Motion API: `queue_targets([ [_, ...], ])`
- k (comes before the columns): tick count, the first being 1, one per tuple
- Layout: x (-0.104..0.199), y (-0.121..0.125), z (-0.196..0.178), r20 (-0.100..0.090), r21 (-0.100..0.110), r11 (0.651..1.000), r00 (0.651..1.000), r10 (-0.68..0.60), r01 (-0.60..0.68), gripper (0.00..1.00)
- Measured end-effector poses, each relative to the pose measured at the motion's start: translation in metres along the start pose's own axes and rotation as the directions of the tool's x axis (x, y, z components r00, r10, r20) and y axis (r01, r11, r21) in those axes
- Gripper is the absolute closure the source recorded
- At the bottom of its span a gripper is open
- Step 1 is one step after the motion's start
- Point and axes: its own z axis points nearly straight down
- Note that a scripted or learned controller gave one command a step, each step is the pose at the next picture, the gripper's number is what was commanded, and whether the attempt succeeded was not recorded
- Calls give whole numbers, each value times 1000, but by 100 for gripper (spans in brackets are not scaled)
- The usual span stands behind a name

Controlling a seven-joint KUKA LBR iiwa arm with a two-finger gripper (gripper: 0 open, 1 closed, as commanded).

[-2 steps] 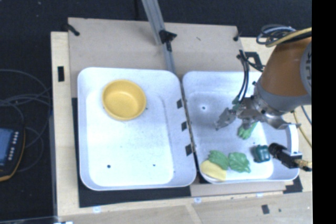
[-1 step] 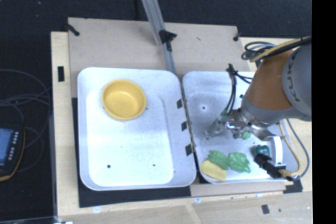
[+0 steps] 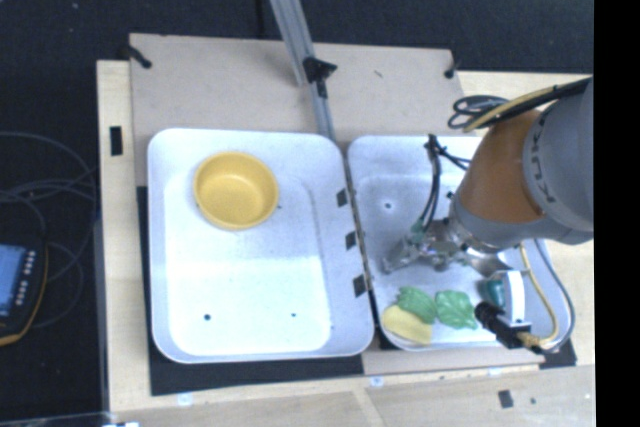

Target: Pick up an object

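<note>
- The pale yellow rounded lump (image 3: 404,324) lies nearest the camera, on the near side of the grey two-finger gripper (image 3: 408,253). It sits close against the near wall of the right shallow white bin (image 3: 365,175).
- A crumpled green piece (image 3: 417,301) touches the lump, between it and the gripper. A second green piece (image 3: 456,309) lies just beside the first.
- All three look light and soft and will likely give under a squeeze. I would take the first green piece across its raised middle, as the smooth lump may slip.
- The gripper hangs low over the bin floor, apart from all three; whether it is released or clenched cannot be told.
- The near wall crowds any approach from that side, while bare floor lies open beyond the gripper.
- A yellow round plastic bowl (image 3: 236,190) stands well apart from the gripper, in the left shallow white bin (image 3: 240,315).
</note>
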Motion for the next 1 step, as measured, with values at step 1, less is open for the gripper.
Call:
queue_targets([
  [1,-1,1,-12,0,-4,1000,1000,1,-1,100],
])
